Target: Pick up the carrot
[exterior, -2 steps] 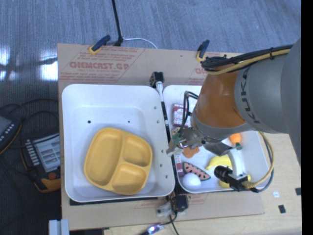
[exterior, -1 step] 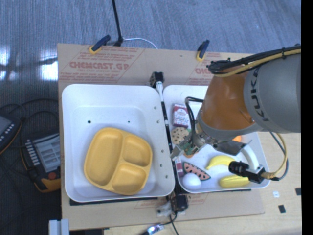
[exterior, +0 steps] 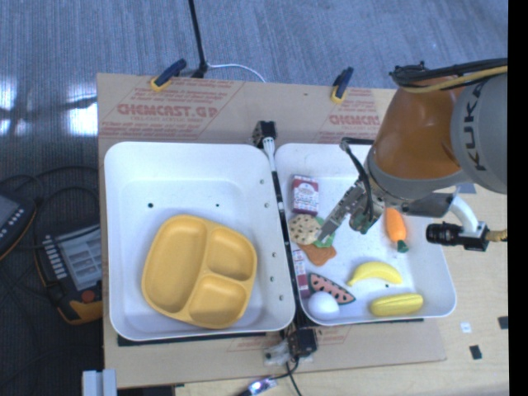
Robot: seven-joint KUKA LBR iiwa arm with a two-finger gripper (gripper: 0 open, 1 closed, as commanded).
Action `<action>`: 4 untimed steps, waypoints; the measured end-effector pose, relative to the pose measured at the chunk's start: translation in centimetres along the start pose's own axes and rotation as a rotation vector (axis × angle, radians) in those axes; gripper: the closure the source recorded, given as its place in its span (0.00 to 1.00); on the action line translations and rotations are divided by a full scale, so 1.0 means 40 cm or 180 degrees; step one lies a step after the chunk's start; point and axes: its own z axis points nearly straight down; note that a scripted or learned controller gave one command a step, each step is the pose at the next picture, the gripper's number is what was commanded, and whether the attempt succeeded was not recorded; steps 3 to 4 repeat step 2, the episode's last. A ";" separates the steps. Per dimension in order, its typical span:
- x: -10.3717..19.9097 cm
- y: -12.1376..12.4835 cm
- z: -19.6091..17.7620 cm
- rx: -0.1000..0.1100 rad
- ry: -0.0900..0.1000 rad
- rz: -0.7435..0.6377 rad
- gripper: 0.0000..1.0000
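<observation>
Carrot (exterior: 397, 227) lies loose in right bin (exterior: 441, 291), at about 3 o'clock of the bin's centre, green top toward 5 o'clock. Jaws (exterior: 361, 214) hover just beside it at its 9 o'clock; whether wide or narrow, cannot tell. Nothing visibly gripped. Judgement: approach only; closing on carrot and lifting remain. Banana (exterior: 375, 272) lies nearby at 7 o'clock.

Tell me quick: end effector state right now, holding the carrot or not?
End effector: open or closed cannot be told; nothing visible in its grip. The carrot lies in the right bin just beside it, not held.
</observation>
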 end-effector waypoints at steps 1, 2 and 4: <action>-0.124 -0.108 -0.149 -0.0006 -0.0017 -0.1310 1.00; -0.112 -0.230 0.013 0.0003 0.0022 -0.1190 1.00; -0.112 -0.230 0.013 0.0003 0.0022 -0.1190 1.00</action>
